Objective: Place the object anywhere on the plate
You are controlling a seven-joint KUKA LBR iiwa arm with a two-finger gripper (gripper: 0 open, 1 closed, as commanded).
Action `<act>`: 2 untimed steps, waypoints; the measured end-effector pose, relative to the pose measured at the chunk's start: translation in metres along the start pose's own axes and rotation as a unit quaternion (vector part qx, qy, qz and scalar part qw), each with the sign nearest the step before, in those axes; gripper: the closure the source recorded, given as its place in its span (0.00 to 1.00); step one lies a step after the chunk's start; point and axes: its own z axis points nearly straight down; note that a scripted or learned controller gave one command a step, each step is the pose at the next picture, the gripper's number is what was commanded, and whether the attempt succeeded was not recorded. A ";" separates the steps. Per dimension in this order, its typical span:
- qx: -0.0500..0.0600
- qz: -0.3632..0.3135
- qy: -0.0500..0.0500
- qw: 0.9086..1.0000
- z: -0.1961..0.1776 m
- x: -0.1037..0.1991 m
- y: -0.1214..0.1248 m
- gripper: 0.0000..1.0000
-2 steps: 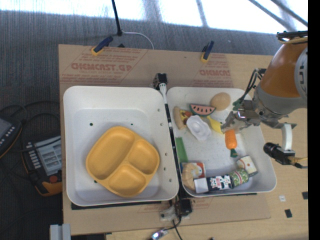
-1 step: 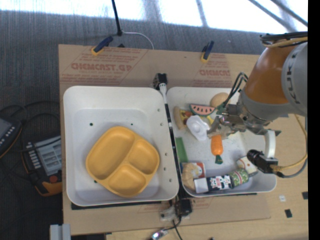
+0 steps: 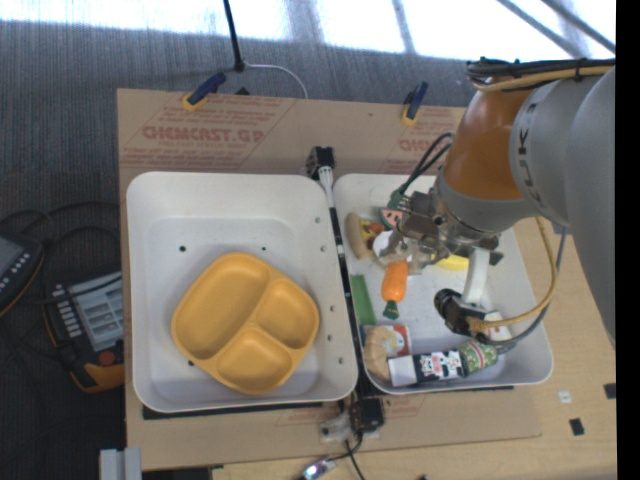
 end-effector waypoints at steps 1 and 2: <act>0.000 0.096 0.000 0.995 0.037 0.076 0.006 1.00; 0.000 0.162 -0.001 0.987 0.019 0.152 -0.013 1.00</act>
